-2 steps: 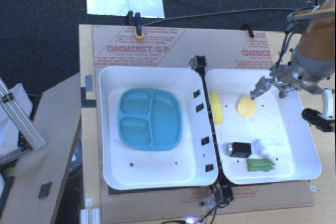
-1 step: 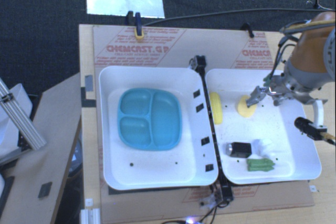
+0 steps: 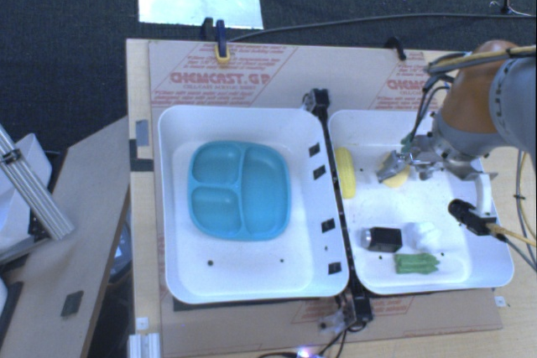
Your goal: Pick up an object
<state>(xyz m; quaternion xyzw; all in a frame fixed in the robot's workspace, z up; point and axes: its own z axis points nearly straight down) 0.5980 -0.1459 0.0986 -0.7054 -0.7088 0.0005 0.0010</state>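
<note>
Green object (image 3: 417,263) lies nearest; gripper (image 3: 394,170) sits over yellow piece (image 3: 398,178); finger state unclear

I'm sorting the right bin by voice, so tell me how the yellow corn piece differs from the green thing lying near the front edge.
The corn is yellow; the green object is green. The corn lies lengthwise along the right bin's left wall near the divider, while the green object lies crosswise by the front wall. The corn looks smooth and rounded; the green object has a lumpier outline. Both are small, elongated, lie flat in the same bin, and sit apart from the pincer.
</note>
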